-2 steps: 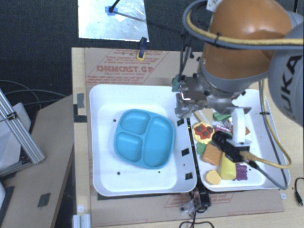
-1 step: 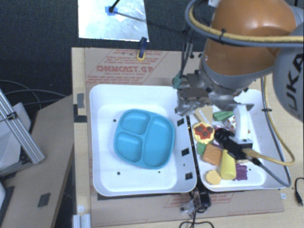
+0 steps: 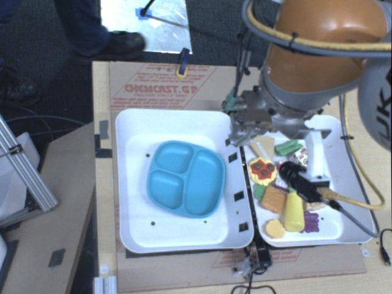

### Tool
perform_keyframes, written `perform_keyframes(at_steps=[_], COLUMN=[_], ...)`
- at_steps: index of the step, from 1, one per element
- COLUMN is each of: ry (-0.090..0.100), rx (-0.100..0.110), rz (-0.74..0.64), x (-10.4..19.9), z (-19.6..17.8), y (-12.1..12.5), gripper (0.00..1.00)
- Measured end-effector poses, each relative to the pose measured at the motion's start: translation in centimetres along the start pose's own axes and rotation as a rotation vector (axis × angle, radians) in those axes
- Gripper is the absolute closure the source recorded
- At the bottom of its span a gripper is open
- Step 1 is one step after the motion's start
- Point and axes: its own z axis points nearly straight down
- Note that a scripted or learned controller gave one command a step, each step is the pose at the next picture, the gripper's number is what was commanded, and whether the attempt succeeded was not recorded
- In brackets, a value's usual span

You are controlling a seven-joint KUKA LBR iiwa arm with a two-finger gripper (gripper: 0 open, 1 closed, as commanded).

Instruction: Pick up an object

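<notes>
My gripper [image 3: 244, 129] hangs over the far left corner of the right bin [image 3: 343, 234], close to the wall between the two bins. Just below it in that bin lie a pizza-slice toy [image 3: 263, 169], a green piece [image 3: 286, 147] and a white bottle [image 3: 316, 155]. Nearer the front are an orange block [image 3: 274, 199], a yellow bottle [image 3: 294, 212], a yellow round piece [image 3: 275, 228] and purple grapes [image 3: 312, 224]. Nothing shows between the gripper and these toys.
The left bin [image 3: 135, 225] holds a blue divided plate [image 3: 185, 177]. The arm's orange and grey body [image 3: 324, 35] covers the far part of the right bin. Cardboard [image 3: 159, 87] lies under both bins. A metal frame [image 3: 24, 170] stands at the left.
</notes>
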Motion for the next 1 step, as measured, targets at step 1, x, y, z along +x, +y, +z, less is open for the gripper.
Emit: perform_keyframes(at_steps=[1], ry=[0.0], rx=[-0.002], rz=[-0.005], x=[-0.01], z=[-1.07], y=[0.08], gripper=[1.0])
